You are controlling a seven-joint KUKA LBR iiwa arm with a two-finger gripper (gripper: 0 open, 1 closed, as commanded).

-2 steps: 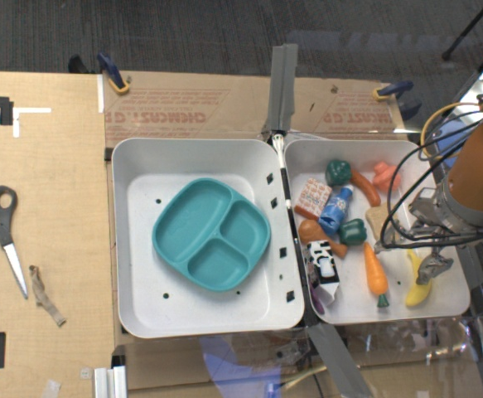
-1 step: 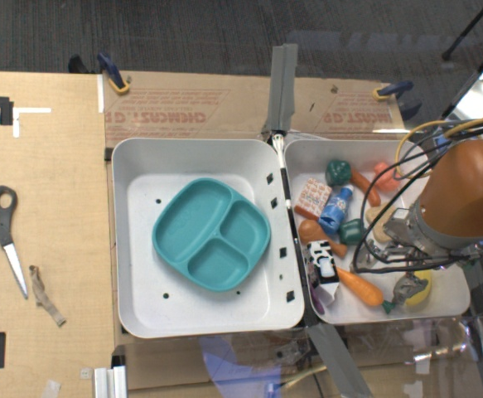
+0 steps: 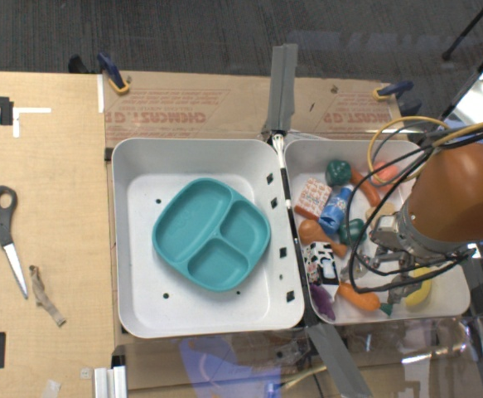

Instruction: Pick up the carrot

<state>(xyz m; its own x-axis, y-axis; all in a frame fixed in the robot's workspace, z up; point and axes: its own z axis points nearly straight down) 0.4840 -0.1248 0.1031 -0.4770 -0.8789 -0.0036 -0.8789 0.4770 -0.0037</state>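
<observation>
I see arm (image 3: 452, 193) reaching in from right, orange band up top, wrist angled down, gripper (image 3: 388, 282) low w/ cables looped round it

Grey robot arm (image 3: 407, 239) with glossy rounded orange band above the fingers, looped yellow and black cables arching over it, metallic wrist hardware beneath.

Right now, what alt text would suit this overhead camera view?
A robot arm hangs over the right bin, crowded with toys including an orange carrot. The left bin holds a teal divided plate; scissors lie nearby.
</observation>
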